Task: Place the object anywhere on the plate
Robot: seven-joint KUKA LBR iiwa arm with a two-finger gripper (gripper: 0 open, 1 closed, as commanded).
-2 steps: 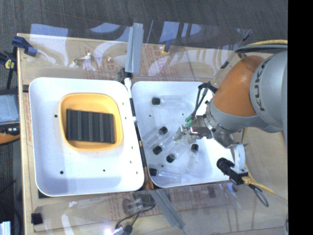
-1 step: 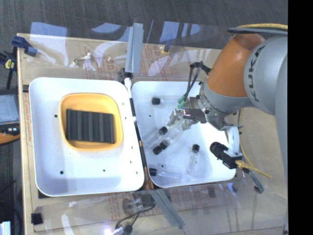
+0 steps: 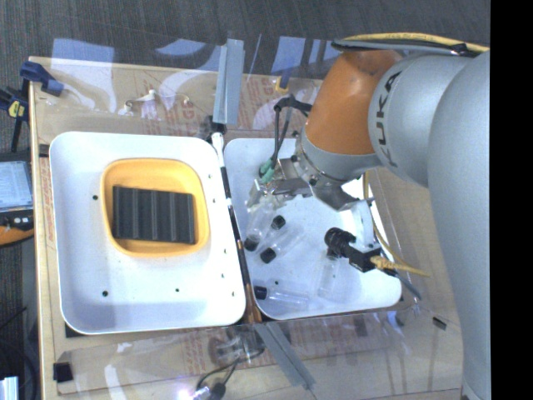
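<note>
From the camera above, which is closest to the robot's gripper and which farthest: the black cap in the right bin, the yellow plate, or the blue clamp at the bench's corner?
Measured from the gripper:
1. Black cap, just below it in the right bin.
2. Yellow plate, across the divide in the left bin.
3. Blue clamp, at the bench's far left corner.

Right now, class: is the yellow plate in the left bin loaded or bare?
Loaded: a dark ribbed block lies flat on the yellow plate.
</note>
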